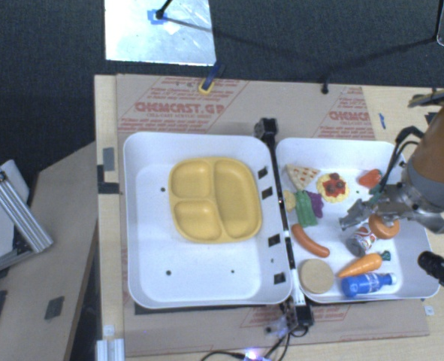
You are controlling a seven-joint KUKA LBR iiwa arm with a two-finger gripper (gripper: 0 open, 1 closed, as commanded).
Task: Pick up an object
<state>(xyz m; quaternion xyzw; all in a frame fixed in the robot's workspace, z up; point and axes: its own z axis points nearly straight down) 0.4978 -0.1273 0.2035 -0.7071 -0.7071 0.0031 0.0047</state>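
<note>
My gripper hangs low over the middle of the right bin, with the arm coming in from the right. Just below it lie a small red-and-white can and an orange round piece that sits against the gripper's underside. Around them are a carrot, a blue bottle, a tan round cookie, a sausage, a green vegetable with purple grapes, a pizza slice, a yellow round piece with red topping and a red piece.
The left bin holds a yellow divided plate. A black divider with clips runs between the bins. The arm's orange band stands over the right bin's far right side. Cardboard lies under both bins.
</note>
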